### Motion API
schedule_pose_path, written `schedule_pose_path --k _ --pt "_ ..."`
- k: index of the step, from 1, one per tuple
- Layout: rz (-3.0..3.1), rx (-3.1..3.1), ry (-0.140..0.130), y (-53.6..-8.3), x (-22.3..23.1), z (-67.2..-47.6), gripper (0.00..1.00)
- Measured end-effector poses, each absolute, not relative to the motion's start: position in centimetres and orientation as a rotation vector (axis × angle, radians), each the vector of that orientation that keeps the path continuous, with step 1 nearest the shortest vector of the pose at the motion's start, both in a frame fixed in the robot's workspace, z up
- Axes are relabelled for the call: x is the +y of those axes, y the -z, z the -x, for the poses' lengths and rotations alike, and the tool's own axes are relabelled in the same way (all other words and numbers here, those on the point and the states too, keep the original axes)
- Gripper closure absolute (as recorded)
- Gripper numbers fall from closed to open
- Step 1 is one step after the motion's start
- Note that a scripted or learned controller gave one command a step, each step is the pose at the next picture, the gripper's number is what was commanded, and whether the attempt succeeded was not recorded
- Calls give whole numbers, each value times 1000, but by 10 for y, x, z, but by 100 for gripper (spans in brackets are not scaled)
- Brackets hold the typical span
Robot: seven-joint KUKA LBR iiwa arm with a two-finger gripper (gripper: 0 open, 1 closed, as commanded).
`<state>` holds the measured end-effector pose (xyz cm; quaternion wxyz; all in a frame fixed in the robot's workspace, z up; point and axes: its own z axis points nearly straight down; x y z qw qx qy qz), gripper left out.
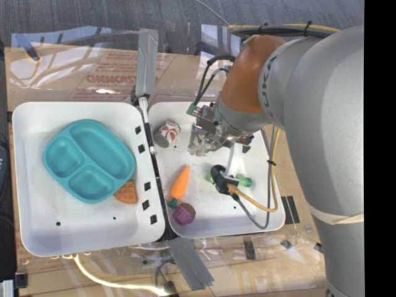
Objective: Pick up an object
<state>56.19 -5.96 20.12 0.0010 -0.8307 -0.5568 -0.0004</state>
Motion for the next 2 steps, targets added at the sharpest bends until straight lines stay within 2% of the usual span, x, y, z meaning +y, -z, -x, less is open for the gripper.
schedule_pose_path --k 1,2 --pt "2800 -1420 -6 -245 -39 -595 100" --pt "2771 -1474 3 -362 81 -628 100"
